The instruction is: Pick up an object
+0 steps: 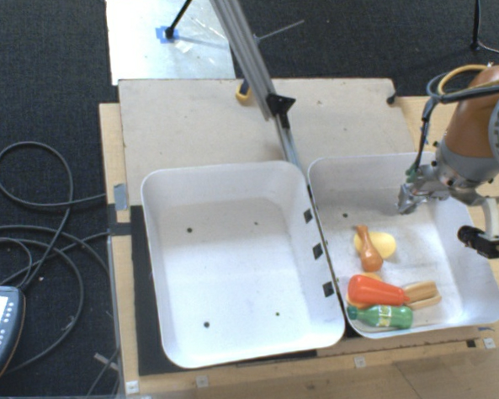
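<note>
Several toy foods lie in the right bin point(349, 180). A brown drumstick point(368, 250) leans against a yellow lemon point(385, 244) near the bin's middle. Toward the front lie an orange carrot point(375, 291), a tan hot dog point(421, 293) and a green bottle point(383, 316), packed close together. My gripper point(408, 201) hangs over the back right part of this bin, up and to the right of the lemon and apart from every object. Nothing shows in its grasp.
The left bin point(165, 267) adjoins the right one along a shared rim with black tabs point(317, 251). A slanted metal pole point(254, 59) crosses the bench behind the bins. Cables point(33, 241) lie on the floor at left.
</note>
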Robot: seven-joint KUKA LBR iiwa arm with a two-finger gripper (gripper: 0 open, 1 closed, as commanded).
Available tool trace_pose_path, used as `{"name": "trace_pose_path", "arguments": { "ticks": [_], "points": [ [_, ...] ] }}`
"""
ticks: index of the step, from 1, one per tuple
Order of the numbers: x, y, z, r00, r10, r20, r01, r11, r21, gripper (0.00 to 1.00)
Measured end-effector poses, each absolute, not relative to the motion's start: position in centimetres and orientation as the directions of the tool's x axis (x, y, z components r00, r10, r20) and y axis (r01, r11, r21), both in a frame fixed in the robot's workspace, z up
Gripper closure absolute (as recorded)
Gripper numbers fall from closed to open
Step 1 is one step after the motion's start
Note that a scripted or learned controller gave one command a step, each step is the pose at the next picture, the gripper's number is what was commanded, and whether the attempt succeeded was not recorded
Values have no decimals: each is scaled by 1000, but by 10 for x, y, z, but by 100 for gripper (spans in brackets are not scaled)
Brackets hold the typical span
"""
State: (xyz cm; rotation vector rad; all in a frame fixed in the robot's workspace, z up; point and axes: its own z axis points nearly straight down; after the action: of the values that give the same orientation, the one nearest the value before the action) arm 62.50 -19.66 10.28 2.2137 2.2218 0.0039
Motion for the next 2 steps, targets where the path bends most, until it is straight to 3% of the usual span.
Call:
{"name": "trace_pose_path", "arguments": {
  "ticks": [2],
  "points": [
    [618, -200, 200, -1, 1000, -3, 1000, 1, 7, 100]
  ]
}}
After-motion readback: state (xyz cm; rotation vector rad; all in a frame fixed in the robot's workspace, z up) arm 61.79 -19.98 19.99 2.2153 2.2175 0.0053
